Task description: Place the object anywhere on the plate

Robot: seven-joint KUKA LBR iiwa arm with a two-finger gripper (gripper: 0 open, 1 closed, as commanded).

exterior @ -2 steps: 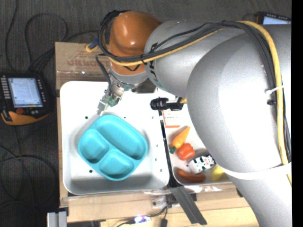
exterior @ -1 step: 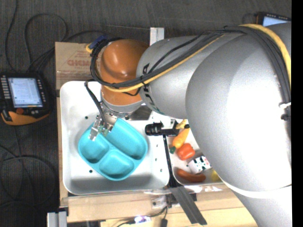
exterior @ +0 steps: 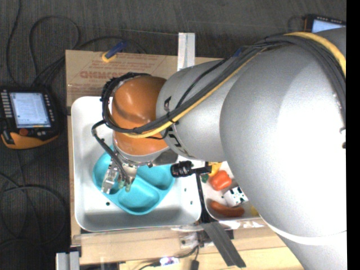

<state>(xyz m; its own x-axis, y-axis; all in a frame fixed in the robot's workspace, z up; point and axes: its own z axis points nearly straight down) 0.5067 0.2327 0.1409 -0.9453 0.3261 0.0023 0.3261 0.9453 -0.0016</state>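
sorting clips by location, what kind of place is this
Likely a robotics lab: a big grey arm reaches over white bins on a bench, with a teach pendant and loose cables on the carpeted floor.

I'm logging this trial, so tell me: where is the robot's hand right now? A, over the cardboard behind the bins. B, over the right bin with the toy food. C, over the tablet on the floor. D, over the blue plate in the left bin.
D: the hand hangs over the blue plate in the left bin.
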